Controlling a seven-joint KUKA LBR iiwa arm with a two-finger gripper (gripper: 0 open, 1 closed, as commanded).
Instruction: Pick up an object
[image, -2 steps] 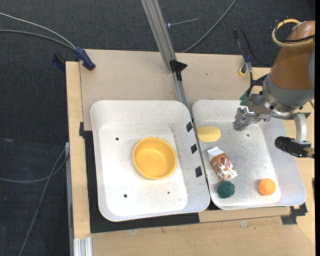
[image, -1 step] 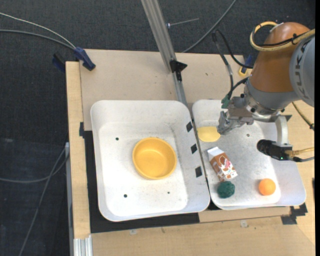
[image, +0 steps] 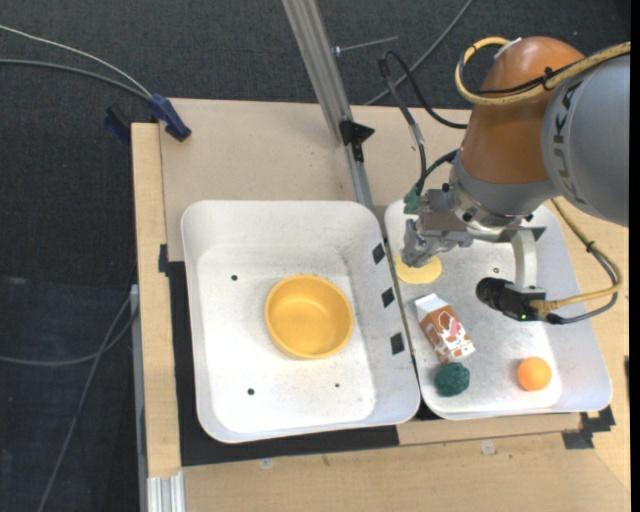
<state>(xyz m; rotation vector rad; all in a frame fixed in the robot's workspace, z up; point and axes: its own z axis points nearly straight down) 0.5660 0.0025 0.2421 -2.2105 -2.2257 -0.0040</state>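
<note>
Two shallow white bins, left (image: 230, 405) and right (image: 585, 385), are being borne side by side by a tan bench (image: 250, 150). A blue clamp (image: 168, 115) is being carried at the bench's far left corner. A slanted metal pole (image: 320, 60) is being shown behind the bins, and thin cables (image: 70, 55) are being trailed across dark carpet (image: 60, 300).

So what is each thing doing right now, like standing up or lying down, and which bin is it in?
yellow bowl: upright, open side up, in the left bin
small carton: lying on its side, right bin
green ball: resting near the front of the right bin
orange ball: resting near the front, apart from the others
pale yellow disc: lying flat, partly under the gripper
gripper: low over the disc
</note>
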